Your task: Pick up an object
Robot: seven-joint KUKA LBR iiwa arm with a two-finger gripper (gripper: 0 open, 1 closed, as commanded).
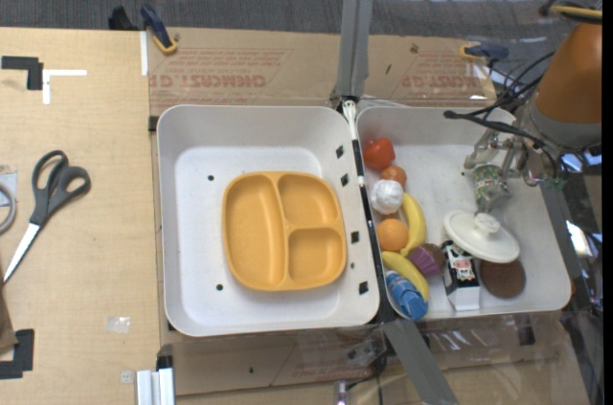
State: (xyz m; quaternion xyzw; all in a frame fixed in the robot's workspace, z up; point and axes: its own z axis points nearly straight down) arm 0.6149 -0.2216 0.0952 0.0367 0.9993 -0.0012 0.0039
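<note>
Hand positioned over the right bin, near its far right side; finger state cannot be determined. Directly below it, a white lid beside a brown disc. Along the bin's left wall: tomato, white ball, orange, banana. Left bin holds a yellow divided tray.

Right of frame centre, a row hugs the right bin's left wall: red tomato-like ball, white ball, orange ball, yellow banana. Lower right lie a white round lid and a brown disc.
</note>
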